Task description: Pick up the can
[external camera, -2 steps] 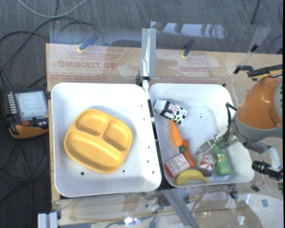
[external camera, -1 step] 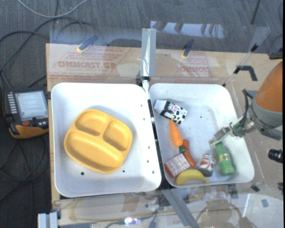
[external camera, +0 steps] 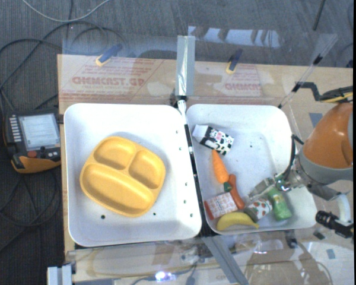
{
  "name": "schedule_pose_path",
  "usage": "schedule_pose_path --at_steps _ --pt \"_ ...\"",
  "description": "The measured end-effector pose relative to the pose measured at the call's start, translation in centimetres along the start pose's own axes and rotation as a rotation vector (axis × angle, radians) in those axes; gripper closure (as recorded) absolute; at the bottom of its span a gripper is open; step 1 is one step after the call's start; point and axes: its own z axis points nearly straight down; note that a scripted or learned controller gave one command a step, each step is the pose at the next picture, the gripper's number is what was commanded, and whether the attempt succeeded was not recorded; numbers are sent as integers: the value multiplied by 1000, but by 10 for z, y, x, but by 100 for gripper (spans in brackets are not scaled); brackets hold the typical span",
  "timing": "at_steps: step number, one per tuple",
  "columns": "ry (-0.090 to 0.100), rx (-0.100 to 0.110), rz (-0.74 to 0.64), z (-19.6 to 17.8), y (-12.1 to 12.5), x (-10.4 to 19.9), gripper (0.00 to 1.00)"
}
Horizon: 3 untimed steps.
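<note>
Orange-banded and grey, the arm [external camera: 329, 150] stood highest over the bench, reaching in from the right across the edge of the right bin [external camera: 267, 120]. The left bin [external camera: 77, 177] held a yellow divided plate [external camera: 123, 175]. At the arm's end the gripper [external camera: 272, 187] hung low over the near right corner of its bin, beside a green bottle [external camera: 279, 207] and a small red-and-white item [external camera: 260, 208]. I could not tell whether it was open or closed, and nothing showed in its grasp. What I took for the can [external camera: 221, 205], red and white labelled and lying on its side, sat left of the gripper and apart from it, wedged among the carrot [external camera: 220, 167], a banana [external camera: 236, 220] just below and a cow-print milk carton [external camera: 213, 139] farther up. To my eye, the grasp would go best with the gripper brought left until centred over the can, closing across its round body and not its ends, and coming down clear of the banana and carrot, which crowd it.
</note>
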Motion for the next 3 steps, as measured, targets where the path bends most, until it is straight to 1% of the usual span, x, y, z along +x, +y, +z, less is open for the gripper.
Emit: schedule_pose_path --at_steps 1,2,3 --pt "13 10 140 -5 81 -27 0" --pt "11 2 122 3 158 -43 0" --pt "19 20 176 3 177 -42 0"
